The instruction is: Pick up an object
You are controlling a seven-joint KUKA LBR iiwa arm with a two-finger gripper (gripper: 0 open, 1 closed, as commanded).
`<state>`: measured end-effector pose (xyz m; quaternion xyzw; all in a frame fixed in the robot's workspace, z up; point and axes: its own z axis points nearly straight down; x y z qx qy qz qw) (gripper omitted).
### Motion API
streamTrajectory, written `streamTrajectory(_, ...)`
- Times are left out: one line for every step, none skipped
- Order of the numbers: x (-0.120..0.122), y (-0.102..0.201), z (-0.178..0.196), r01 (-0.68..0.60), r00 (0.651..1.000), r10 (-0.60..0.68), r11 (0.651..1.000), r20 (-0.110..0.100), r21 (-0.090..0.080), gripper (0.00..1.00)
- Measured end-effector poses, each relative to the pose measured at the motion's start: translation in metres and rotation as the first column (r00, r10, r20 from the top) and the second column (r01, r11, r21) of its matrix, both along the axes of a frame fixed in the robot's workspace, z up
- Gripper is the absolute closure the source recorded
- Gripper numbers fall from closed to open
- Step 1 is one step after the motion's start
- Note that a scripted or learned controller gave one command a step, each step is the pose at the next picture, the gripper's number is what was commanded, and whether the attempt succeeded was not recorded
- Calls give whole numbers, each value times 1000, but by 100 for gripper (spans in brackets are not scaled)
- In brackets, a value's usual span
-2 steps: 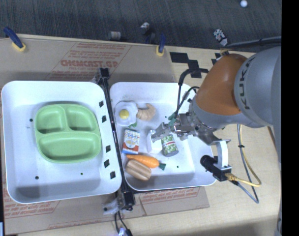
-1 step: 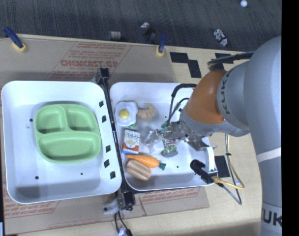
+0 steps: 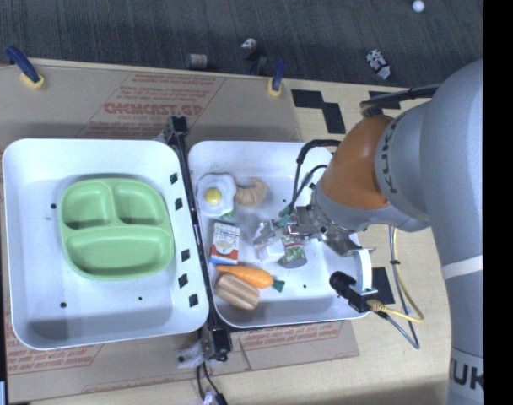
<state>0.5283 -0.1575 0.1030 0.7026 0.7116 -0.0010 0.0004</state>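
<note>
The right bin [image 3: 265, 315] holds several toy foods: a fried egg [image 3: 214, 195], a croissant [image 3: 251, 193], a small carton [image 3: 225, 241], an orange carrot [image 3: 247, 274] and a hot dog bun [image 3: 238, 292]. My gripper [image 3: 283, 240] hangs low over the middle of this bin, just right of the carton and above the carrot. Its metal fingers sit around a small grey-green object [image 3: 293, 256]. The wrist hides how the fingers stand.
The left bin [image 3: 29, 310] holds a green divided plate [image 3: 117, 228]. A black divider [image 3: 189, 218] runs between the bins. The arm's grey and orange body [image 3: 383, 175] covers the right bin's right side. Cardboard lies under both bins.
</note>
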Motion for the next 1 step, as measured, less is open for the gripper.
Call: streamTrajectory(-31,74,139,6,1000,-6,1000,3,2,100)
